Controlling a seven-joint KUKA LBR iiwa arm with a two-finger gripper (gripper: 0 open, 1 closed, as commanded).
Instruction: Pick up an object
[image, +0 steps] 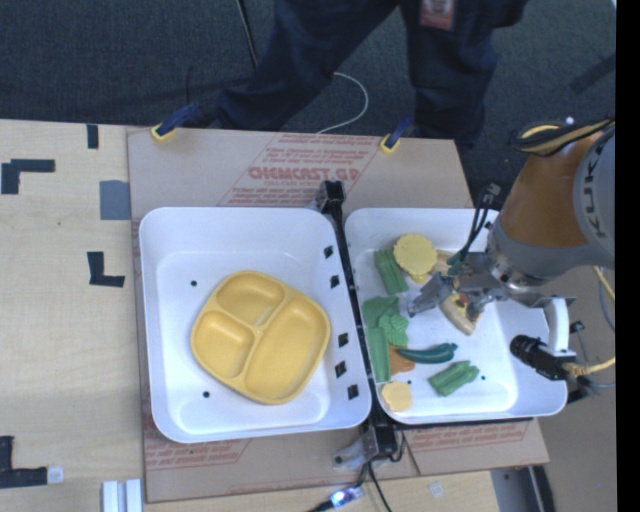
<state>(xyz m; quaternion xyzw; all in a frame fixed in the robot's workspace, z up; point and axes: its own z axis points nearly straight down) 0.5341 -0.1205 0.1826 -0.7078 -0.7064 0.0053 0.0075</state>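
Zero objects lifted so far, judging by how things lie. Gripper sits low in the right bin, down among the toy food, fingers pointing toward the bin divider; whether it is released or clenched cannot be told from this angle, and nothing is visibly caught in it. Just beside the tip: a yellow round piece above it, a long green piece to its left, and a tan piece with red bits right under the wrist end, partly hidden by the arm. Which of these is the target is unclear; the tan piece and the yellow round piece are the closest candidates. Further out in the same bin, all resting on the floor: a green leafy cluster, a dark green pepper-like piece, a small green chunk, and a yellow disc near the front corner. Left bin holds a yellow divided plate, well apart from the arm. Arm reaches in from the right, orange band above the wrist. Status estimate: approach done, gripper at grasp height; a confirmed grasp and the lift are left. Risk: items are crowded near the tip, so a close could pinch two or slip off.
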